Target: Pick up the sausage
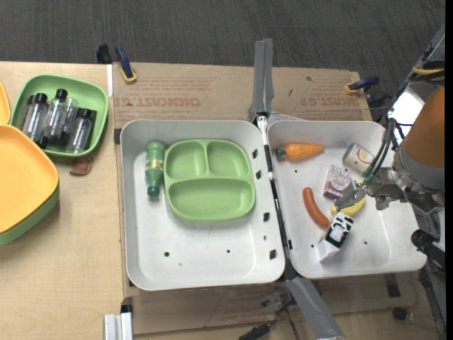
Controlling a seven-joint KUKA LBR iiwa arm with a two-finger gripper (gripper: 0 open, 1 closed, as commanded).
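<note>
Camera view: small orange-red plastic toy sausage [316, 207] lies free in the right white bin [396, 261], left of the gripper [369, 188]. Claw state: cannot tell. Judged light, rigid, smooth, likely slippery; best pinched across its middle.

An orange-red sausage [316, 207], an orange carrot [300, 150] with a green tip and a yellow banana [352, 206] are seen in the white right bin [396, 257]. A light green divided plate [209, 178] and a green bottle [154, 166] are seen in the white left bin [191, 261].
</note>
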